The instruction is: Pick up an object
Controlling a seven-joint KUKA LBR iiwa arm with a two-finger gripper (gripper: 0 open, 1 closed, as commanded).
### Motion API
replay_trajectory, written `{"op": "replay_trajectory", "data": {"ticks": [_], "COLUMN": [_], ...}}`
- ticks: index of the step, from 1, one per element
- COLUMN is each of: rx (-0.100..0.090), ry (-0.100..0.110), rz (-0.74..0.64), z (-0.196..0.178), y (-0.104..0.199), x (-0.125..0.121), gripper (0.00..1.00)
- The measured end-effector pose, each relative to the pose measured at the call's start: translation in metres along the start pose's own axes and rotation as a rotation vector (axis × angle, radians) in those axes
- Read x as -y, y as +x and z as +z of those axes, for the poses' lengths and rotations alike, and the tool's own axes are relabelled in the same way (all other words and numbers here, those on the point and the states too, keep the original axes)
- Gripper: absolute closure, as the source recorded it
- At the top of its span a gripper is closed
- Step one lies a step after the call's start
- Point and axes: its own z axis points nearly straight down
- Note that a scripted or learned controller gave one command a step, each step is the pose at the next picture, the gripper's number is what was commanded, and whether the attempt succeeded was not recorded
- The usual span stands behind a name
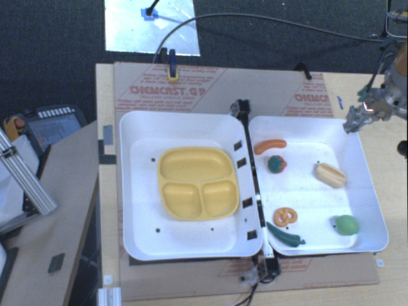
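Tray first, at far left: yellow three-compartment tray [194, 183] lying flat in the left bin [127, 171], broad and shallow, probably a poor choice for a two-finger pinch. Better left alone.

Across the divider, in the right bin [366, 171], six small pieces well apart from one another: orange sausage [269, 146] near the far left corner, small green-and-red round piece [276, 164] just beside it, pretzel [285, 217] and dark green pepper [285, 235] near the front left, hot dog bun [330, 174] right of centre, light green ball [346, 224] at the front right.

Farthest right, gripper [352, 125] hanging over the right bin's far right rim, above everything, touching nothing, nothing held. Open or closed: cannot tell at this size.

For a good pick: likely aim for the hot dog bun, nearest and clear on all sides. Come straight down over its middle, close across the short width, not along its length. Keep off the bin wall during descent. Avoid the ball, likely to roll out of a pinch. Lift slowly and check for a real hold.
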Motion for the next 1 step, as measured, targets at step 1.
{"op": "replay_trajectory", "data": {"ticks": [1], "rx": [-0.004], "ry": [0.008], "rz": [-0.002], "z": [0.0057], "y": [0.0445], "x": [0.0166], "gripper": [1.0]}}
